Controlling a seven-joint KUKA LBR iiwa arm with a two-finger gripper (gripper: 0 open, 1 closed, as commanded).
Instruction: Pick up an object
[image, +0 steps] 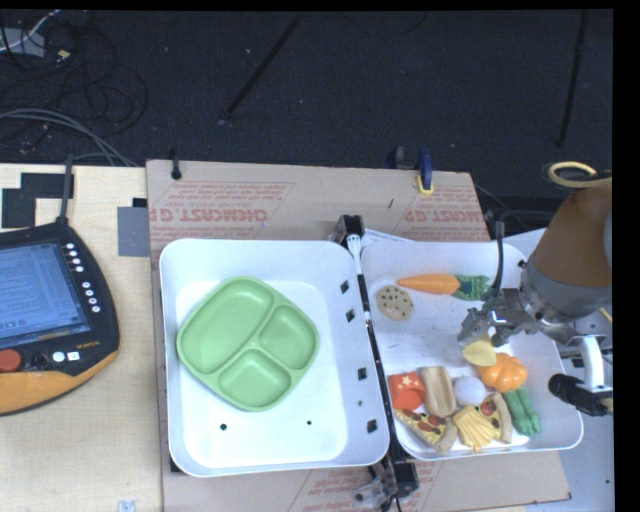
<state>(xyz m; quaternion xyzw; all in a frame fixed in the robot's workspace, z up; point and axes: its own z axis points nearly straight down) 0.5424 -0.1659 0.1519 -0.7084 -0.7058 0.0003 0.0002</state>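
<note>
Two white bins sit side by side on cardboard. Landmark: the right bin (440, 310).

Left of the right bin, the left bin (200, 430) holds a green divided plate (248, 343), lying flat near that bin's middle.

Inside the right bin: a carrot (430, 284) lies near the far wall, green top pointing right. A cookie (395, 302) sits just below the carrot's left end. Toy food clusters at the near edge: tomato (405, 392), bread piece (438, 390), white egg (468, 390), pizza slice (425, 427), yellow corn-like piece (476, 428), green pepper (522, 412). An orange fruit (504, 373) sits right of the egg, with a yellow lemon (480, 353) touching its upper left.

The arm (575, 250) reaches over the right bin's right side. The gripper (487, 325) hangs just above the lemon, close to touching it. Cannot tell how its jaws stand; the tip is a blurred dark cluster. Nothing visibly between them.

Far left of the right bin, past the left bin, a teach pendant (45, 320) rests on the bench.
</note>
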